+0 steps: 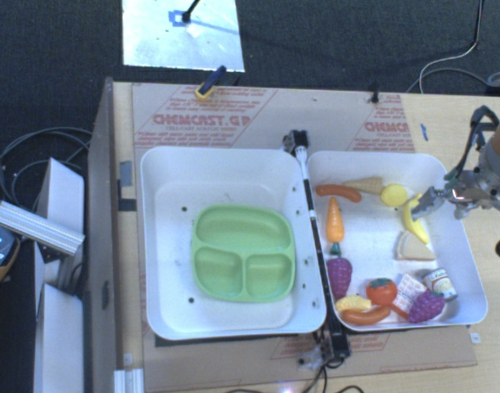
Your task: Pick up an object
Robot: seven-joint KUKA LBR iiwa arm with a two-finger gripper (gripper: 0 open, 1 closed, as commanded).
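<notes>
Printed cardboard lines the bench under two glossy white bins. Left bin [164,187] holds a smooth green divided plate [244,252]; right bin [461,219] holds plastic toy food. Gripper [425,204] hangs over a curved yellow banana [413,222], its jaw state unclear, perhaps just touching it

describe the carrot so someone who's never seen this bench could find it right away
Start at the right white bin, the one full of toy food. Look along its left wall, next to the divider between the bins: the carrot lies there below a reddish sausage and above purple grapes. It is the only orange cone with a green tip.
</notes>
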